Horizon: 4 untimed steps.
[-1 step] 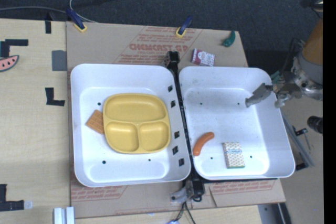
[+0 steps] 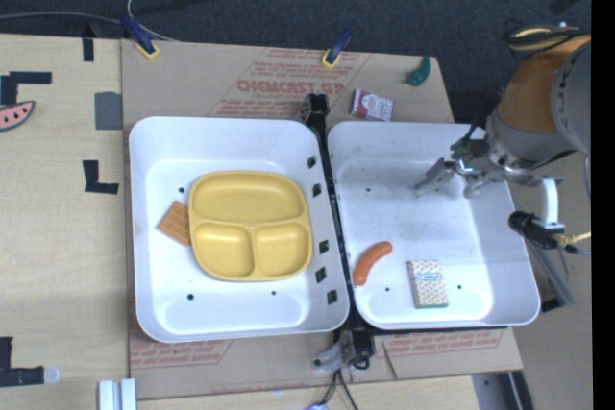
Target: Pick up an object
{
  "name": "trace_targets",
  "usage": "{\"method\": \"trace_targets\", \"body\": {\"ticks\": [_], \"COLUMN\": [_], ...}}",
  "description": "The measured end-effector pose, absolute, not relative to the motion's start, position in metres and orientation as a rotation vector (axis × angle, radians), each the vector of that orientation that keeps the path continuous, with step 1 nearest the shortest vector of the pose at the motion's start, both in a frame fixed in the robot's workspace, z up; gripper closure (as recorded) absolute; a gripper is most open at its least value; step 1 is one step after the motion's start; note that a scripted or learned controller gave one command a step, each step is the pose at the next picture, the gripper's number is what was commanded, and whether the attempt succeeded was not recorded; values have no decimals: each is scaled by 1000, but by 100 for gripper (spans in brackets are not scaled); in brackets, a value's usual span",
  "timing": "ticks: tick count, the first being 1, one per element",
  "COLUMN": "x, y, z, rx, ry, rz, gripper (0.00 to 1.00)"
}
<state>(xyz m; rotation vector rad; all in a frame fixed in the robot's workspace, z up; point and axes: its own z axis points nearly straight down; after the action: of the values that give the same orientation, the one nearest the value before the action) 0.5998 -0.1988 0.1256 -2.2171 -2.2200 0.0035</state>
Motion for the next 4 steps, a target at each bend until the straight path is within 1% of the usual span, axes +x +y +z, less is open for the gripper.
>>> {"method": "trace_targets", "body": {"ticks": [1,2,3,4], "x": [667,666,666,667], "y": [-158,-159,-159,-159], "z": [86,96,96,106], "rx": [-2221,-2221,-2221,-2221], "ry": [-2228,-2231,-2231,-2233], "rz": [-5,0,2,3], "gripper": [0,100,0,100]}}
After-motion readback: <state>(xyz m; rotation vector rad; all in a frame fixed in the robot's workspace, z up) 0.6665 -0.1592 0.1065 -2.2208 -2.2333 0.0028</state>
